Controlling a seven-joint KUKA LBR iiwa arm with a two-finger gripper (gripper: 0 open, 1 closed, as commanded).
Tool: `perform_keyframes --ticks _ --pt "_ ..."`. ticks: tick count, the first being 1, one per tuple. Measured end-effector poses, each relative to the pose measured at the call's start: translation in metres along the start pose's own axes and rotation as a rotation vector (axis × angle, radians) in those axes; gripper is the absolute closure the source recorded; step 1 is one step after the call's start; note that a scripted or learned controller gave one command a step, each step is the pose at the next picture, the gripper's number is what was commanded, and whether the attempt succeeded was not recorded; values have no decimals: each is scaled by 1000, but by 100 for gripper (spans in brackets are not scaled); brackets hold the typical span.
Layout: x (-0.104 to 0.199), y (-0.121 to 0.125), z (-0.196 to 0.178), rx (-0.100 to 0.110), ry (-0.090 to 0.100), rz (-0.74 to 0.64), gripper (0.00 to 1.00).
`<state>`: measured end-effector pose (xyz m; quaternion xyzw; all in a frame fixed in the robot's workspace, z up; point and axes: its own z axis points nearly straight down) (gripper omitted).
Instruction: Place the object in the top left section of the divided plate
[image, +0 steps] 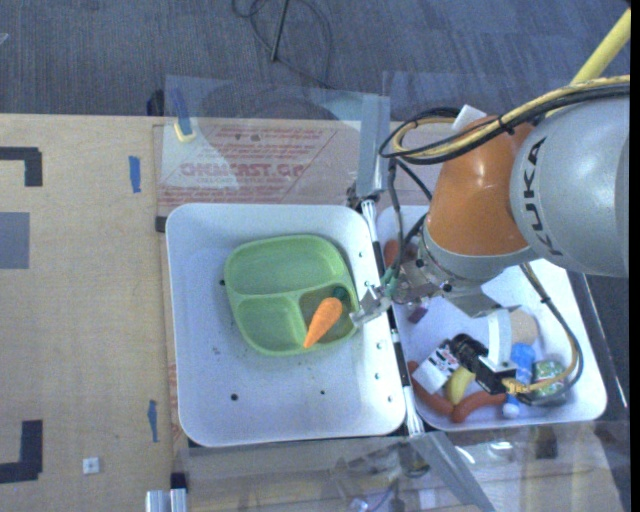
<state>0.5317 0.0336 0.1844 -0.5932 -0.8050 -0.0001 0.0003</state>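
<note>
In the left bin, the green divided plate holds a small orange carrot, lying tilted in the plate's lower right section beside the divider. It looks like a light, rigid, smooth toy, likely slippery; a grip across its thick middle seems safest. The gripper sits just right of the carrot at the plate's right rim; whether it is spread or pressed together cannot be told.
</note>
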Motion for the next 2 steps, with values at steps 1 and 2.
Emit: perform_keyframes --ticks 1,2 --pt "-17 64 -205 -3 -2 -41 0" --pt "-36 7 -112 -2 -1 -194 0"
